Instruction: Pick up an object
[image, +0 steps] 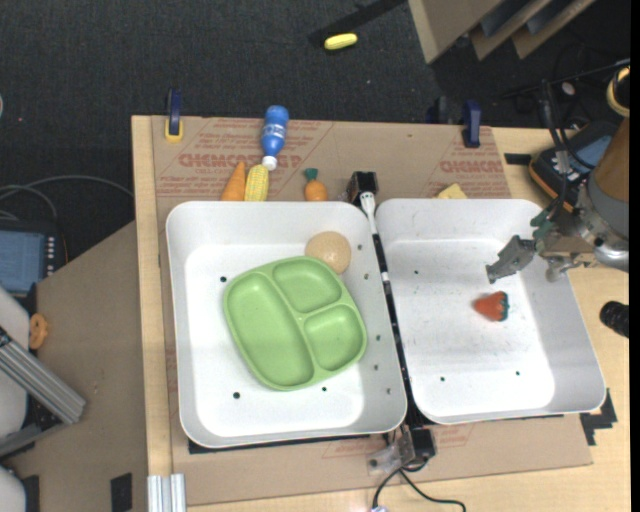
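A small red strawberry-like toy (491, 306) with a bit of green lies in the right white bin (450, 390), right of its middle. My gripper (527, 267) hangs above the bin's far right part, just up and right of the red toy. Its fingers stand apart, one grey finger (505, 262) pointing down-left, and nothing is between them. In the left white bin (200, 300) a green divided plate (294, 322) lies flat, with a beige round object (329, 250) touching its far edge.
Behind the bins on the cardboard lie a blue-capped bottle (273, 135), a corn cob (257, 182), an orange carrot (234, 183), a small carrot (315, 187), a black item (362, 186) and a yellow piece (452, 192). Cables and equipment crowd the right side.
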